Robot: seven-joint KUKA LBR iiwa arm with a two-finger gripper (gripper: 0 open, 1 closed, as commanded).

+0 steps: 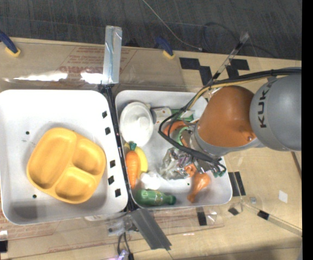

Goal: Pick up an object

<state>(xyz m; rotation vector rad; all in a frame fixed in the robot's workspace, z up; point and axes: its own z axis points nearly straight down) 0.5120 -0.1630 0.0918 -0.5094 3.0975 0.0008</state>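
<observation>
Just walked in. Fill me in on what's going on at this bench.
A grey KUKA arm with an orange band is reaching from the right into the right-hand bin, low over a clutter of toy food. In that bin lie a carrot, a green bottle, a white bowl and an orange drumstick-like piece. The gripper sits amid the pile, and nothing can be seen held. The left bin holds a yellow divided plate.

Brown bench [265, 221] carries two white bins [10, 145] side by side, perhaps taped down
</observation>
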